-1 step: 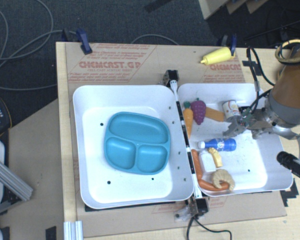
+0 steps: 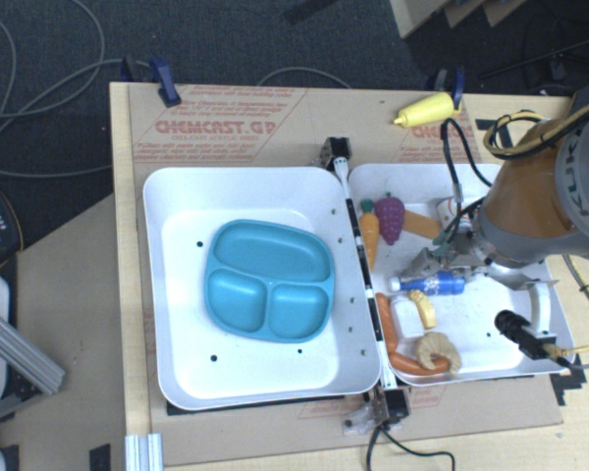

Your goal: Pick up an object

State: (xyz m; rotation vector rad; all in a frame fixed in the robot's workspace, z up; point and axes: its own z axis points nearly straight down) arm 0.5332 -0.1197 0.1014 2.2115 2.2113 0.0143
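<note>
My gripper is low in the right bin, near its middle. Directly below it in the view lies a blue bottle-like toy; whether they touch cannot be told. Close by are a small yellow banana, a purple toy, an orange carrot and an orange piece. Along the bin's front left lie a red-orange sausage and a beige croissant-like toy.
The left bin holds a blue divided plate. A yellow object lies on the bench behind the right bin, and a blue clamp grips the bench's far left edge. The arm covers the right bin's far right part.
</note>
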